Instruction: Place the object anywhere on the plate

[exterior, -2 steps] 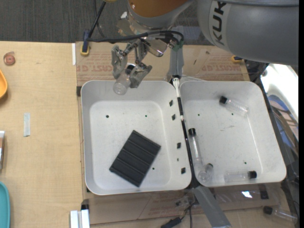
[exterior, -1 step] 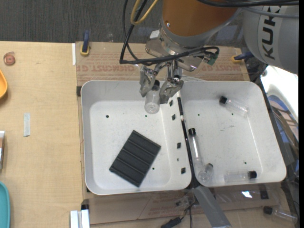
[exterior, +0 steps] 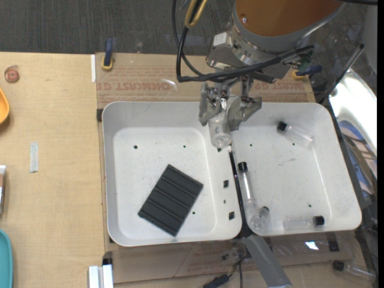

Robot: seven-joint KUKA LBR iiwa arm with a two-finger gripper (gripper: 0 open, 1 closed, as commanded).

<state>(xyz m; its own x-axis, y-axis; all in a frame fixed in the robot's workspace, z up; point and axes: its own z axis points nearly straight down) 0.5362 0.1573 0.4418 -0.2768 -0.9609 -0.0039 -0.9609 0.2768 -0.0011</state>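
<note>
Two shallow white bins (exterior: 114, 161) share the bench. A clear vial (exterior: 221, 138) hangs clamped between the gripper's (exterior: 225, 122) fingers, above the divide between the bins. It looks light, rigid and slick (likely to roll), best gripped across its middle. Leftward lies the dark ribbed plate (exterior: 171, 199); rightward, more clear vials (exterior: 296, 134) rest loose in the right bin.

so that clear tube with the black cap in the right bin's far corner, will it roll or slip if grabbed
The clear tube looks like a smooth, round plastic vial lying on its side, so a nudge would probably send it rolling across the right bin. It seems see-through and hollow, so likely light. Its glossy surface could slip between the fingers of the gripper.
</note>
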